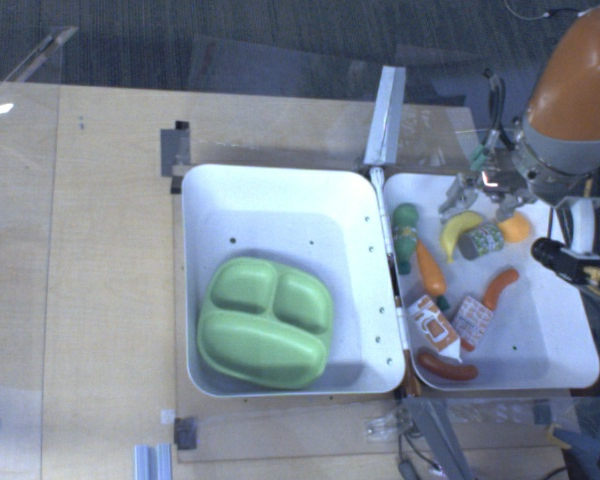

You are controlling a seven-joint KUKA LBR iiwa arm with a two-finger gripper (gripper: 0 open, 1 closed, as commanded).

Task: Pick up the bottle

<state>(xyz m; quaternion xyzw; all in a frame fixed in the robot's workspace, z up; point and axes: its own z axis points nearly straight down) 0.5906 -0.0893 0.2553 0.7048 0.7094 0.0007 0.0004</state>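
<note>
**Bottle lying in the right bin, claw above the back of it**

I count two white bins on the worktop [90, 268]. The left bin [280, 193] holds one green sectioned tray [268, 320]. The right bin [565, 348] holds one green bottle [405, 234], one banana [459, 230], one carrot [430, 270], two sausages and two small cartons. The bottle lies along the left wall, long axis running front to back. The claw [490, 193] hovers near the banana; I cannot tell its state.

A pale wooden desk [80, 268] fills the view from nine o'clock to the centre. Dark grey carpeted floor [230, 8] runs along twelve o'clock. A grey metal post [385, 116] stands slightly right of centre, toward twelve o'clock.
</note>
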